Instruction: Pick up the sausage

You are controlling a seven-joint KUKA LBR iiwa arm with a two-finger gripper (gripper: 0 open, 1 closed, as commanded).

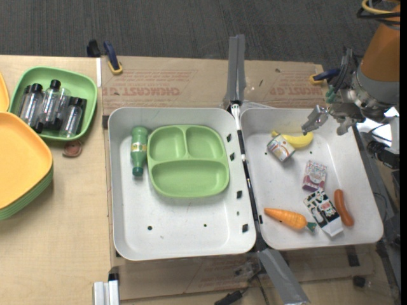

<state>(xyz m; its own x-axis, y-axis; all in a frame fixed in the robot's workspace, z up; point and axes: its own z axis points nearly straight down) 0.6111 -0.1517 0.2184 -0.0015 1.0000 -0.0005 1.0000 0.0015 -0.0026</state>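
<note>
cam: my one fixed view, high above the bench | faces down at a slant — both bins framed | range: well back

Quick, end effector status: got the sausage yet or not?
End effector: fingers spread open, holding nothing, above the banana end of the right bin. Sausage lies untouched near the bin's front right.

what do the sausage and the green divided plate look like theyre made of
Sausage: likely toy plastic, with a smooth, even orange-red skin and rounded ends. Green divided plate: looks like moulded plastic with a matte finish, one uniform colour, soft rounded ridges between compartments.
</note>
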